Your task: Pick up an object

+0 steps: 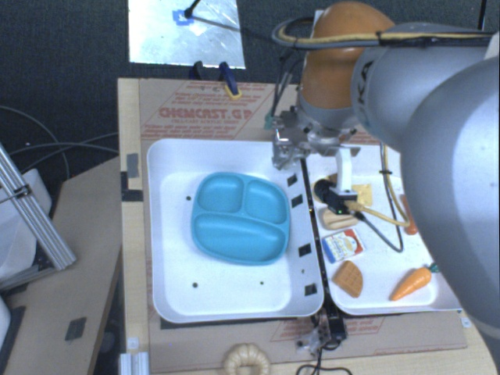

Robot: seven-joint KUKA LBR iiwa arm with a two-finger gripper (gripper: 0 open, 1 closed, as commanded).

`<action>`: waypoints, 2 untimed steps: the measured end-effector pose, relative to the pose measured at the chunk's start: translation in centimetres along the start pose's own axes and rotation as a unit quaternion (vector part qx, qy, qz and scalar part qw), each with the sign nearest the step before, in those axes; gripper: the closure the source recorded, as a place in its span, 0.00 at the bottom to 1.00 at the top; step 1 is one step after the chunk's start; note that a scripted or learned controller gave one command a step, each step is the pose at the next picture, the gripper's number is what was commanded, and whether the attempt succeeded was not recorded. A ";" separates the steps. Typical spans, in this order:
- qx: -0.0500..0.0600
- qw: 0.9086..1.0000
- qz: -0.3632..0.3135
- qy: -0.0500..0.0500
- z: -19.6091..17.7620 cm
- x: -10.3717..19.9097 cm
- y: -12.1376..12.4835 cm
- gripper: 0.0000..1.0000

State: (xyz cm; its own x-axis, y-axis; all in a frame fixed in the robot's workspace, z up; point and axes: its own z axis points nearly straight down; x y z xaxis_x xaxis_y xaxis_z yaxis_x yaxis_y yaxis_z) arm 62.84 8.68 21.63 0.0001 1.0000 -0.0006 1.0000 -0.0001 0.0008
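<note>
Hovering gripper [287, 158] above divider [316, 248] | grip: cannot tell | blue plate [241, 217] in left bin [168, 233] | carrot [410, 282], brown wedge [349, 278] in right bin [383, 260]

Claw [286, 159]: bare grey metal with a dull sheen.
Arm [437, 116], right of the claw: grey casing, smooth and satin.
Orange band [344, 53], just above the claw: smooth and glossy, with a soft highlight.
Left bin [164, 233], left of the claw: smooth white plastic, lightly glossy.
Blue tray [241, 217], near the claw's lower left: smooth light-blue plastic, nearly matt.
Right bin [375, 303], right of the claw: smooth white plastic.
Carrot [412, 283], well to the claw's lower right: orange, smooth, looks like plastic.
Cardboard [203, 112], behind the claw: matt brown board with red print.
Foil sheet [183, 22], far up-left of the claw: silvery, crinkled, reflective.
Floor covering [62, 53], left of the claw: dark, matt, looks like rough cloth.
</note>
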 end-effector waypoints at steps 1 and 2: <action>-0.001 1.000 -0.002 0.001 -1.9 0.7 0.8 1.00; 0.000 1.000 -0.001 0.000 -1.8 0.1 0.5 1.00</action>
